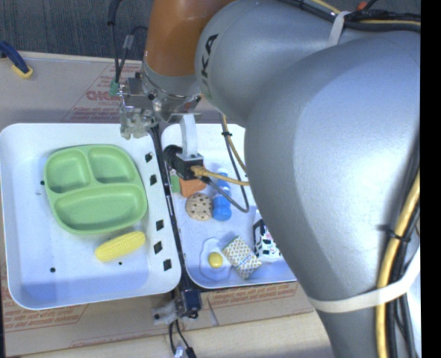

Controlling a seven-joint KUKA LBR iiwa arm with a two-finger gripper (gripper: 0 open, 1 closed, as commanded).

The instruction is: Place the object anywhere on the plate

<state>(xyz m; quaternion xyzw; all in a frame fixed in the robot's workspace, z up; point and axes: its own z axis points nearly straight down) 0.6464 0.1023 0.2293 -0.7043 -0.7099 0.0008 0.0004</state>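
Jaws hidden, above bin rim.

Bench: you see brown cardboard sheet under both bins, red print on it | Rear: dark grey ribbed surface | Far left: blue clamp at cardboard edge | Light: even, soft shadows
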